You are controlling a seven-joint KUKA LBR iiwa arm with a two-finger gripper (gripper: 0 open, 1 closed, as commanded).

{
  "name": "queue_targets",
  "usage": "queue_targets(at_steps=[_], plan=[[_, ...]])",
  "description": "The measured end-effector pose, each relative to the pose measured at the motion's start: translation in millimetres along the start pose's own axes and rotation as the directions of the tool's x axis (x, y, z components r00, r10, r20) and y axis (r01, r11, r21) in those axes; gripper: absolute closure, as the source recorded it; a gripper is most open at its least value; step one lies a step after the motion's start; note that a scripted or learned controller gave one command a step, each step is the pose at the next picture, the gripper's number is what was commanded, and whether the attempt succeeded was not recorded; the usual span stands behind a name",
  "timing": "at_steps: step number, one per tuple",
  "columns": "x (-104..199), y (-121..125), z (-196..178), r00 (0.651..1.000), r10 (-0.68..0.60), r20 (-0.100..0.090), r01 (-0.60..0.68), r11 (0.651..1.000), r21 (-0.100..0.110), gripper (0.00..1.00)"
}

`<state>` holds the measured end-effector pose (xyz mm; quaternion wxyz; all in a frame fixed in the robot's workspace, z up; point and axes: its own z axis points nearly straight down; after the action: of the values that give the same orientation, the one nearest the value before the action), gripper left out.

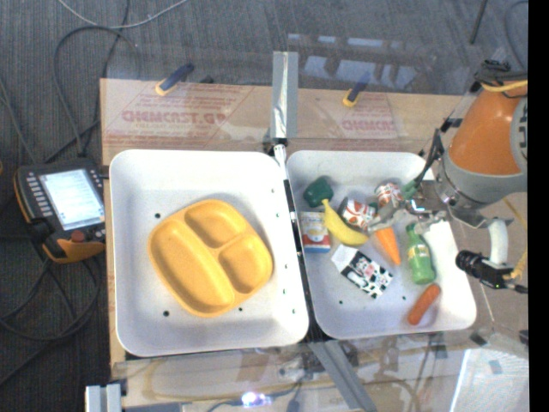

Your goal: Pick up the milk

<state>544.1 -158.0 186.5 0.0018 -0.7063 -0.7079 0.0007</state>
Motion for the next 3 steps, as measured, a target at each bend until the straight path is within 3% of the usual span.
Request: queue_targets(at_steps=[1,2,3], plan=[[36,-44,97,0.98,0.198,0.001,-0.198,0.98,-0.013,0.0],[37,-43,87,0.98,0.197,0.0,-0.197,0.98,-0.016,1.0],[25,-62,-3,0.949,0.315,0.004,-0.315,0.949,0.001,1.0]])
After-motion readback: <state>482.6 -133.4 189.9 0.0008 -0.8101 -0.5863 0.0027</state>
